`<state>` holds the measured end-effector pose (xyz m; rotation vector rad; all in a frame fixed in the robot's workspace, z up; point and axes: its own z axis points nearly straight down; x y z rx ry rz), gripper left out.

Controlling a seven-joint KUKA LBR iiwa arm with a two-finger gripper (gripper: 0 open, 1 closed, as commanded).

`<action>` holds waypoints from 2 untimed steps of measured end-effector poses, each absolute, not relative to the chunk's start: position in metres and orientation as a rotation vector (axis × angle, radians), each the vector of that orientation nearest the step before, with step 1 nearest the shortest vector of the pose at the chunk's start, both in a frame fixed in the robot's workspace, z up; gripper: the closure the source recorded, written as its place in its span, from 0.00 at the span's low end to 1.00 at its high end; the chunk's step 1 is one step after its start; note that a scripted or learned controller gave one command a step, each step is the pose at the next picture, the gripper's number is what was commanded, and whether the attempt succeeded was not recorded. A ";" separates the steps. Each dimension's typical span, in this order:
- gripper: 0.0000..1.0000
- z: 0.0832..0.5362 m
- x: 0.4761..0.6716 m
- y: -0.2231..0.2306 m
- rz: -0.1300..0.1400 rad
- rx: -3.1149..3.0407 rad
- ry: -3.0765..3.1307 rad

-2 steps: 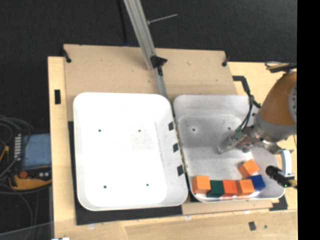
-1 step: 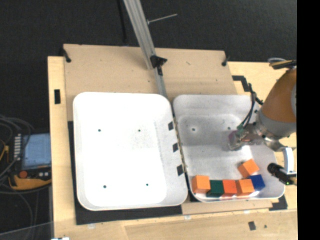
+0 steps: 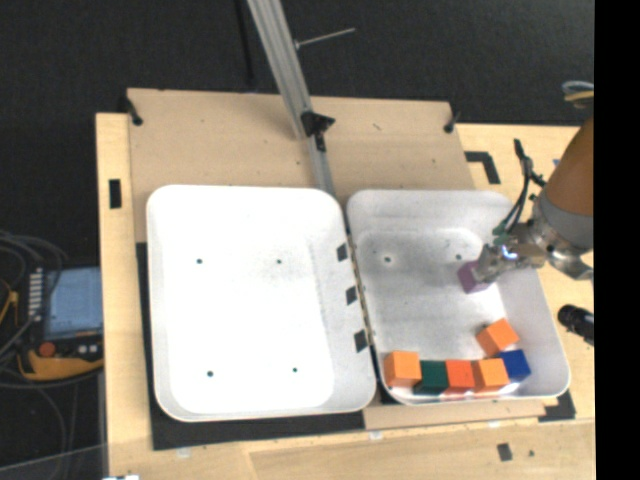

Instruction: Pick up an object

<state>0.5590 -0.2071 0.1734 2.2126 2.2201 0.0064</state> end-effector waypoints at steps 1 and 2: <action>1.00 0.216 0.561 -0.208 0.005 2.212 2.222; 1.00 0.210 0.559 -0.156 0.001 2.214 2.228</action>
